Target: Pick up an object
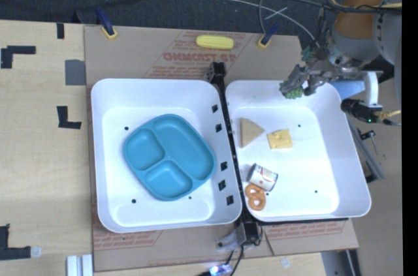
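Green scrap (pixel 293 92) pinched in the gripper (pixel 295 89) over the right bin's (pixel 326 144) far corner — lift looks under way, cheese piece (pixel 280 139), wedge (pixel 251 132), can (pixel 264 176) and ring (pixel 255 196) lying nearer the camera — next, raise clear without slackening.

Blue tray (pixel 168 156), white bins (pixel 104 138) (yellow cheese (pixel 280 139))
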Action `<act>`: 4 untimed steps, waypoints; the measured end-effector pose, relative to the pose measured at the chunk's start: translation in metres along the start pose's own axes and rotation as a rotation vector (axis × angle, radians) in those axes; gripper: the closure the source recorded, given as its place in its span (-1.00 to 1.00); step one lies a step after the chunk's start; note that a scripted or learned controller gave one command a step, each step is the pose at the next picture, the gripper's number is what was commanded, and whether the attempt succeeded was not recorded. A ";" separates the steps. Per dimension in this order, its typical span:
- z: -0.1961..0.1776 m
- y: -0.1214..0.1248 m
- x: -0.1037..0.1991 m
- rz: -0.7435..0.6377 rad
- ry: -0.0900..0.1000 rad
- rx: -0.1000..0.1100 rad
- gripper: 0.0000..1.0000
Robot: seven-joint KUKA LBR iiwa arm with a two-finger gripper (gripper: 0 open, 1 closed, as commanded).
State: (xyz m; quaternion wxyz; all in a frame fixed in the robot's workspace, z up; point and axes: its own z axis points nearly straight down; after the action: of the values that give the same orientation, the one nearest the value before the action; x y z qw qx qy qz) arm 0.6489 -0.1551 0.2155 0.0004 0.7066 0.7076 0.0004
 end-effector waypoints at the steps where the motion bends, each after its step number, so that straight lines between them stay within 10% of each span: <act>1: 0.007 -0.018 0.048 -0.003 0.001 0.004 1.00; 4: 0.008 -0.098 0.173 -0.003 0.000 0.006 1.00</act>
State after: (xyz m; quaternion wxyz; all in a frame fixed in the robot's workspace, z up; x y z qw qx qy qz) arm 0.5510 0.0181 0.2076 -0.0018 0.7057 0.7085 -0.0015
